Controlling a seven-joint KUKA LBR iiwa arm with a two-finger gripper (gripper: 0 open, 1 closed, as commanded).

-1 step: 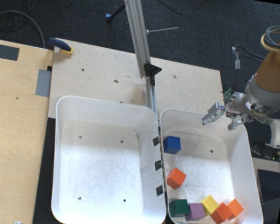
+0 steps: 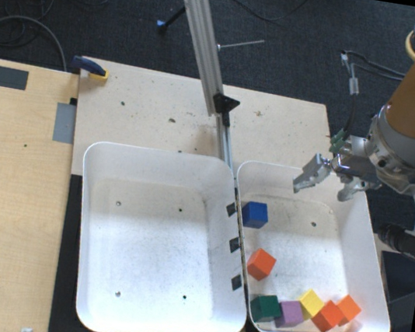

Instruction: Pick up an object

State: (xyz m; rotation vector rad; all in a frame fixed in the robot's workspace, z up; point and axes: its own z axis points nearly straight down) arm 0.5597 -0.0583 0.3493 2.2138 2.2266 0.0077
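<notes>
The right bin holds several small cubes. A blue cube lies near its far left corner and an orange cube sits below it. Along the near edge lie a green cube, a purple cube, a yellow cube and two orange cubes. My gripper hangs above the bin's far edge, open, with nothing between its fingers. It is up and to the right of the blue cube.
The left bin lies beside the right one, with a divider carrying black clips between them. A slanted aluminium bar rises from the divider's far end. A small blue and yellow object lies at the bench's far left.
</notes>
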